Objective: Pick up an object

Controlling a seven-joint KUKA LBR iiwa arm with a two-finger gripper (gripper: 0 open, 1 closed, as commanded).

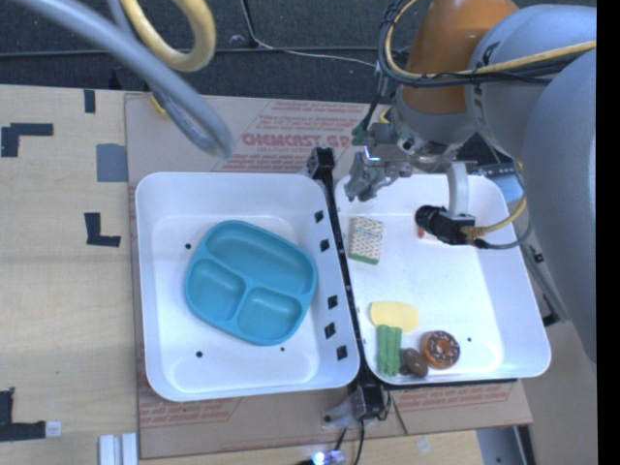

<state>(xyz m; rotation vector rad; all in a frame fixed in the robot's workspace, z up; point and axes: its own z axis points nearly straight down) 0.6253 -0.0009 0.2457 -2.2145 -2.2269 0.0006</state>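
2 white bins: the left bin (160, 260) holds 1 blue divided plate (250, 281). The right bin (494, 289) holds 5 items: 1 small speckled sponge (365, 239), 1 yellow piece (393, 315), 1 green piece (388, 349), 1 brown lump (415, 362), 1 donut (441, 349). The gripper (366, 180) hovers just above the sponge, touching nothing; how far its jaws are parted I cannot tell.
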